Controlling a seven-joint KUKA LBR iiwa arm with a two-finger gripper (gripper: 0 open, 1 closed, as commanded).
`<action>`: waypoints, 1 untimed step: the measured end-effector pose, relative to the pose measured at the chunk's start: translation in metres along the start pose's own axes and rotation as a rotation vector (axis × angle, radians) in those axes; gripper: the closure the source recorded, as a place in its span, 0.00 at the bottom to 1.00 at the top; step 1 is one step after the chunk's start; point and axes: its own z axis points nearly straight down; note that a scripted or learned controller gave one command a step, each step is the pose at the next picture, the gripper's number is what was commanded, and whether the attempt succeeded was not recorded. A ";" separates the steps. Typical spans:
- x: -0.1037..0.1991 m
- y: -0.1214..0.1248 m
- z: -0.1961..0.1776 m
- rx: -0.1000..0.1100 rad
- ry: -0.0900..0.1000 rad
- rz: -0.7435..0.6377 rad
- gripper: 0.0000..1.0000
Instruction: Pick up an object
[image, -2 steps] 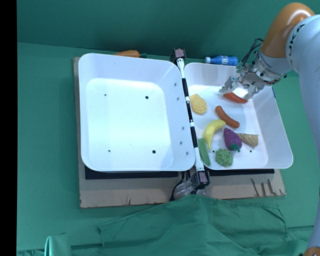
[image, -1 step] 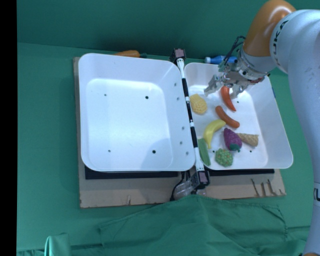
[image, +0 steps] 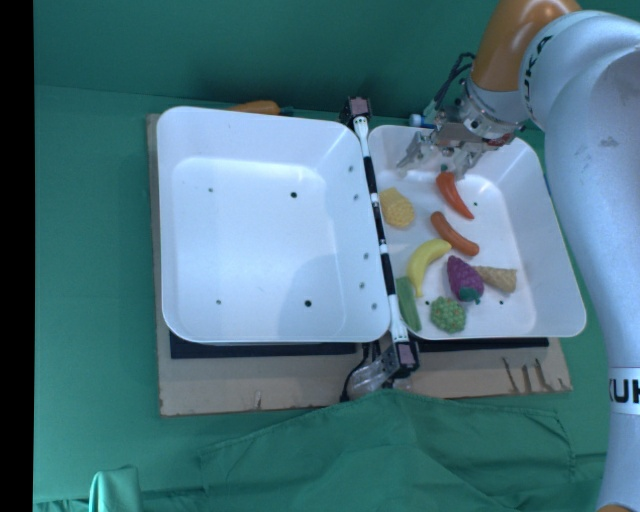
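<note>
Glossy white plastic bins, green cloth

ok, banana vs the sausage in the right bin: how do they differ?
The banana is yellow and curved; the sausage is red-orange and nearly straight. The banana lies closer to the bins' divider, the sausage more toward the middle. The banana looks thicker. Both lie flat in the right bin, untouched by the gripper.

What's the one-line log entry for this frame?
gripper: over right bin far end | carrot: just below it, in bin | grasp: none seen
</note>
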 end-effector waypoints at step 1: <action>-0.005 -0.070 -0.002 -0.023 -0.001 0.008 0.00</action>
